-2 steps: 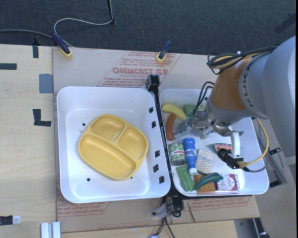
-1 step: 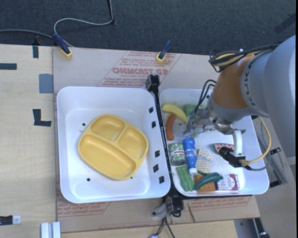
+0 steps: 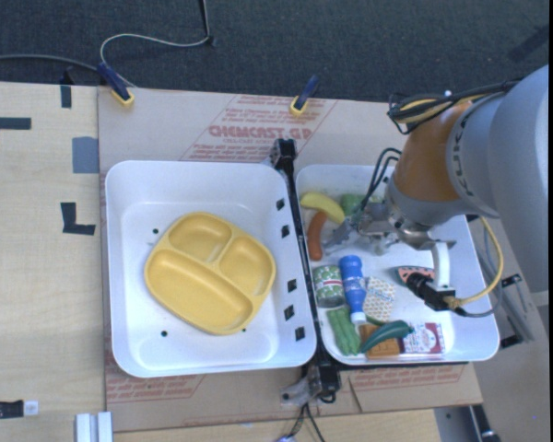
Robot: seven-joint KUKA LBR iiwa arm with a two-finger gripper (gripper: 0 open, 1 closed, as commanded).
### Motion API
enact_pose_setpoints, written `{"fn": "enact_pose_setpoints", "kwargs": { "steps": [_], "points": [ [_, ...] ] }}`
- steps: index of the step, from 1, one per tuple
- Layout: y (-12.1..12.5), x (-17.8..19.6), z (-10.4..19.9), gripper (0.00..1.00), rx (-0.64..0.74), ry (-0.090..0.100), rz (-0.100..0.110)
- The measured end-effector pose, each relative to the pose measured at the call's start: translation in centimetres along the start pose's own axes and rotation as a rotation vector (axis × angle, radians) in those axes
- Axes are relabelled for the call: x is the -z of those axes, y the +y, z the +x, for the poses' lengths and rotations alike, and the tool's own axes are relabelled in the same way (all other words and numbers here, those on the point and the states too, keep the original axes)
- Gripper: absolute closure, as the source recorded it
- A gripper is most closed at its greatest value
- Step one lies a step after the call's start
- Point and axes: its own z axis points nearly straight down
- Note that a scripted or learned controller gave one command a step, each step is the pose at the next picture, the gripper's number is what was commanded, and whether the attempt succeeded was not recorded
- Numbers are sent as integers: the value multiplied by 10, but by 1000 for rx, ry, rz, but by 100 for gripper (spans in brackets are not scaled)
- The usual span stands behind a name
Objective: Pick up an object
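The right bin (image 3: pixel 461 343) holds several small objects: a yellow banana (image 3: pixel 323 204), an orange carrot (image 3: pixel 315 238), a green can (image 3: pixel 329 285), a blue bottle (image 3: pixel 353 285), a round speckled piece (image 3: pixel 381 300), green vegetables (image 3: pixel 344 330) and a red and white packet (image 3: pixel 422 339). My gripper (image 3: pixel 358 230) hangs low over the upper middle of this bin, just right of the carrot and above the blue bottle. Nothing is seen between its fingers.
The left bin (image 3: pixel 129 247) holds a yellow divided plate (image 3: pixel 210 271). A black divider with clips (image 3: pixel 293 247) joins the bins. The arm's orange band (image 3: pixel 429 164) and cables (image 3: pixel 484 284) overhang the right bin's right side. Yellow clamps (image 3: pixel 116 83) sit on the cardboard behind.
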Motion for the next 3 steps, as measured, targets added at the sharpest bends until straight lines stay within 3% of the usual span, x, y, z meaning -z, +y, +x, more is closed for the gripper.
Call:
{"fn": "enact_pose_setpoints", "kwargs": {
  "steps": [1, 2, 3],
  "points": [
    [0, 9, 0, 100, 1, 0, 1],
    [0, 9, 0, 0, 0, 0, 1],
    [0, 18, 0, 100, 1, 1, 2]
  ]
}}
